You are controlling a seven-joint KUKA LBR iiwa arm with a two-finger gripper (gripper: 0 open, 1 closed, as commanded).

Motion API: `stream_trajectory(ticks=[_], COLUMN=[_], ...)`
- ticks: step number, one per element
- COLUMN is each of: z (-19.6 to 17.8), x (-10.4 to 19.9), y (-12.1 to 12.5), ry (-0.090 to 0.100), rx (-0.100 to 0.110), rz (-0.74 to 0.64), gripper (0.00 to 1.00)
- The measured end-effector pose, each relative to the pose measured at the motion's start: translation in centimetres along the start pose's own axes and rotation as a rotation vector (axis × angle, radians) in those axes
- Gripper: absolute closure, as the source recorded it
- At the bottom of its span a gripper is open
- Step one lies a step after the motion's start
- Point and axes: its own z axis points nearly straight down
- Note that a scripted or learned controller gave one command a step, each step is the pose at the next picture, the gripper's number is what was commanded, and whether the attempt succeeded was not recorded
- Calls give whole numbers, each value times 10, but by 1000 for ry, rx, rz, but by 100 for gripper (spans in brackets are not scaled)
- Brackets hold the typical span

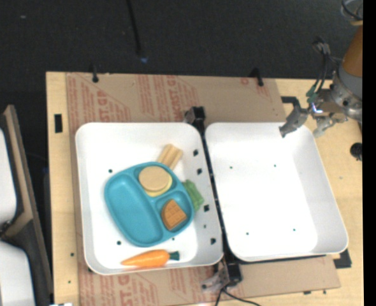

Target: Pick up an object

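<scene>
Nearest the camera, an orange carrot (pixel 148 258) lies along the front wall of the left bin (pixel 89 190). Behind it a blue divided tray (pixel 127 209) carries a round biscuit (pixel 156 179) and a brown waffle piece (pixel 174 214); a tan block (pixel 170 155) rests at its far edge. The right bin (pixel 271 190) adjoins. Farther back, the gripper (pixel 306 121) hangs over that bin's far right corner, fingers apart, nothing between them.

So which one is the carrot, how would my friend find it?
Look in the left white bin. Below the blue divided plastic tray, near the bin's front edge, lies the orange toy carrot. It is the only long, pointed orange thing, with a green stub end.
</scene>
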Motion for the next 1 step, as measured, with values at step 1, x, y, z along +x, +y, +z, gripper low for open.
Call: stream_trajectory(ticks=[1], z=[36], x=[-23], y=[11], ry=[0], rx=[3], rz=[1], gripper=[0])
